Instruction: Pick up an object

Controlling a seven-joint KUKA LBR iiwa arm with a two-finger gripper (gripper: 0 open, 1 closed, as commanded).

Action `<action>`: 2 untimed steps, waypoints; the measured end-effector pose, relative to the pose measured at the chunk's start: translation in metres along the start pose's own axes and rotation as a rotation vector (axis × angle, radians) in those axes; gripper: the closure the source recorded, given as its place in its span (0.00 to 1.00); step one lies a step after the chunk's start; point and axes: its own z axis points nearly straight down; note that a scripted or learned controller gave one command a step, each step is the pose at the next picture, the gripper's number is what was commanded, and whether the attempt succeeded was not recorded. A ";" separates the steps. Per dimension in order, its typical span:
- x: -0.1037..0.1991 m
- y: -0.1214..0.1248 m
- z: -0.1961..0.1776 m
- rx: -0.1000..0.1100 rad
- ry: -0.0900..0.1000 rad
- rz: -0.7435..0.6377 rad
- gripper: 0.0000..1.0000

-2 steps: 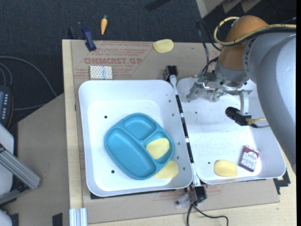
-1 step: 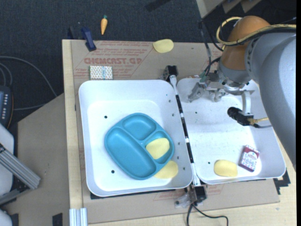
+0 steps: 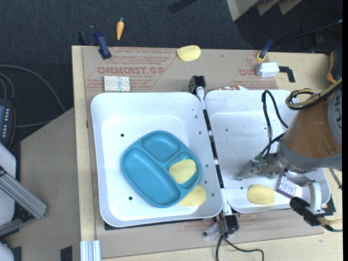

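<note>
Gripper (image 3: 249, 171) in right bin (image 3: 239, 124), open or closed unclear, yellow object (image 3: 261, 194) just beside it

I see the arm (image 3: 312, 135) entering from the right side and bending down over the right bin (image 3: 239, 113), which I take as my landmark. Its bulky grey body with the orange band sits above the bin's right portion, covering that wall. A black cable loops along the arm's upper side. The wrist points leftward and downward toward the bin's floor. The gripper (image 3: 246, 171) lies low over the bin's front half, roughly at its middle, its metal fingers (image 3: 243, 173) reaching left and slightly splayed. I see nothing between them. The fingertips appear close to the floor; contact I cannot confirm.
</note>
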 end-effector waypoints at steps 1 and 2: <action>-0.039 0.028 -0.059 -0.005 -0.001 -0.001 0.00; -0.040 0.073 0.000 -0.003 0.000 -0.003 0.00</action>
